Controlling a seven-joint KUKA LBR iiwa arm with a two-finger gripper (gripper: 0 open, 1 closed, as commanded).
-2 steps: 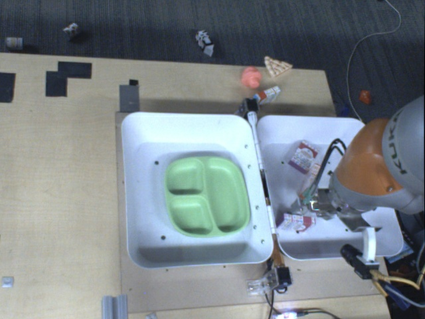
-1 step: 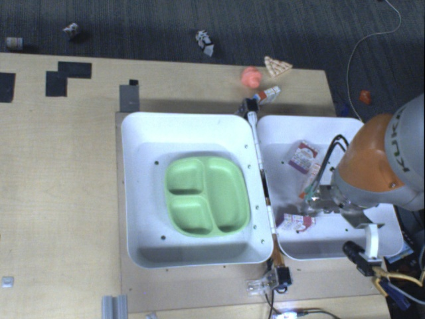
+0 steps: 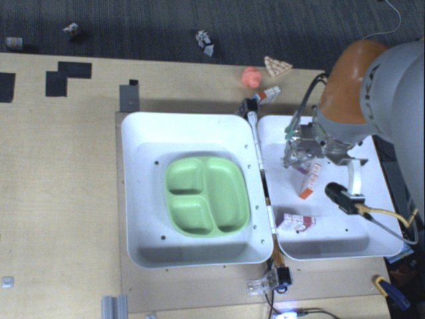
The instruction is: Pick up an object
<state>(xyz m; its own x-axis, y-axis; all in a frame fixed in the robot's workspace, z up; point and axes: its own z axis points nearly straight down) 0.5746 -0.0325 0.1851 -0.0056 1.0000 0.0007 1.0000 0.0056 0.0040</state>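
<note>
i see the gripper [image 3: 300, 154] low over the right bin [image 3: 375, 241], with a white tube [image 3: 309, 181] with an orange cap lying just beside it. what looks like a crumpled wrapper [image 3: 295, 222] lies near that bin's front wall. the left bin [image 3: 141, 178] holds a green divided plate [image 3: 206, 195]. beyond the bins, a pink ball [image 3: 251, 78] sits on the bench [image 3: 60, 178].

An orange-capped tube [image 3: 309, 181] lies just beside the hand [image 3: 300, 161], crowding it. Farther off, a small wrapper [image 3: 295, 222] sits near the bin [image 3: 332, 238] wall. Between those two, bare white floor leaves room to pass.
</note>
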